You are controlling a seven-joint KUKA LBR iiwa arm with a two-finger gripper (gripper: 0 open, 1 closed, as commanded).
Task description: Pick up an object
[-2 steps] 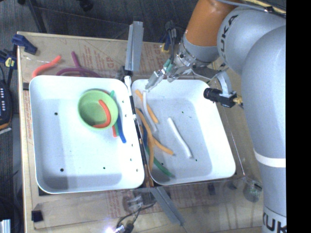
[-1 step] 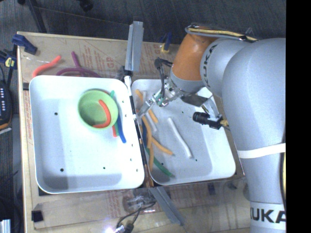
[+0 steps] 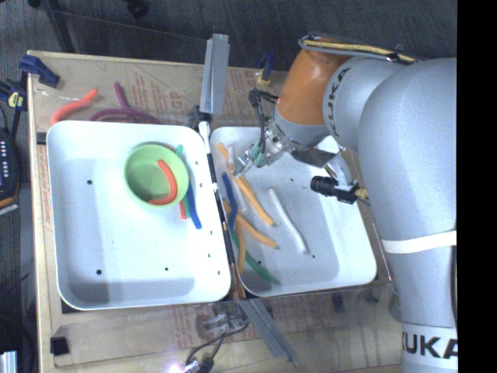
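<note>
Tool: low over the far left corner of the right bin, under the orange-banded wrist; whether it is gripping or spread cannot be told at this size.
Arm: grey, large, covering the right bin's right side.
Right bin: white, shallow, on the tabletop.
Green stick: nearest, at the bin's front left.
White stick: mid-bin, lying slantwise.
Orange sticks: two, slanting, left of the white one, one reaching up towards the tool.
Blue stick: along the left wall.
Left bin: white, just beside the right bin.
Green bowl: in the left bin's far half, a red curved piece inside it.
Blue piece: beside the bowl's right rim.
Far tabletop: an orange strip and a purple cord behind the left bin.
</note>
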